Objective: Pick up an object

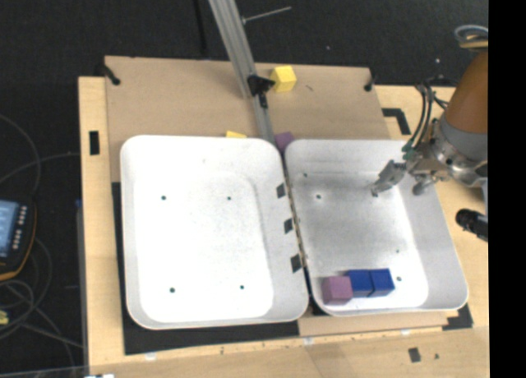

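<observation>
In the right bin, a purple block and a blue block lie side by side, touching, against the near rim. My gripper hangs over the bin's far right part, well behind the blocks. Its fingers are spread open and hold nothing. The arm's orange band rises just behind it at the right edge.
The left bin sits beside the right one. A yellow block lies on the bench behind the bins, next to a slanted metal rail. A small yellow piece and a purple piece peek out behind the bins' far rims.
</observation>
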You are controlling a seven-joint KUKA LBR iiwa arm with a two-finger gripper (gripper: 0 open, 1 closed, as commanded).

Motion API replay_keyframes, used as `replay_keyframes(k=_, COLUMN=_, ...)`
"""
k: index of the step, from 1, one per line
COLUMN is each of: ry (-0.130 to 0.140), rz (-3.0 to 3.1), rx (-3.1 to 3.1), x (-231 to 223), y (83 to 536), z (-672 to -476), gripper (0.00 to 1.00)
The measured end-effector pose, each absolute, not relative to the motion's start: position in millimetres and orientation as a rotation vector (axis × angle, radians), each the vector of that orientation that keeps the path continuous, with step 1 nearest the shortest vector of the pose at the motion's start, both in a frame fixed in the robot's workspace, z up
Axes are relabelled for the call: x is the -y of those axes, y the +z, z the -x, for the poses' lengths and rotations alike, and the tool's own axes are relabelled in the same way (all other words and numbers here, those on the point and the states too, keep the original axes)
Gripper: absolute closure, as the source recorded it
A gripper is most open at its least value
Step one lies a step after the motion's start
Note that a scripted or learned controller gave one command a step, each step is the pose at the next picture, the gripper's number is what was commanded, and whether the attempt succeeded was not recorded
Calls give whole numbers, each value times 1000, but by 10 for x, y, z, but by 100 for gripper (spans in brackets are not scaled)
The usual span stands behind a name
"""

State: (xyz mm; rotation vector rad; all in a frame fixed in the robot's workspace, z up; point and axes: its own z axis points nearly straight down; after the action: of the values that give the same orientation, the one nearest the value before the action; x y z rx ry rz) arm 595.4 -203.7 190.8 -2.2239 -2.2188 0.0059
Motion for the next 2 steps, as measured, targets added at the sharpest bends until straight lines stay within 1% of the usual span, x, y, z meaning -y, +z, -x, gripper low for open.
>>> replay_keyframes(k=2, ry=3, rz=2221, rx=2224, x=2019, y=1949, z=-5948, gripper=0)
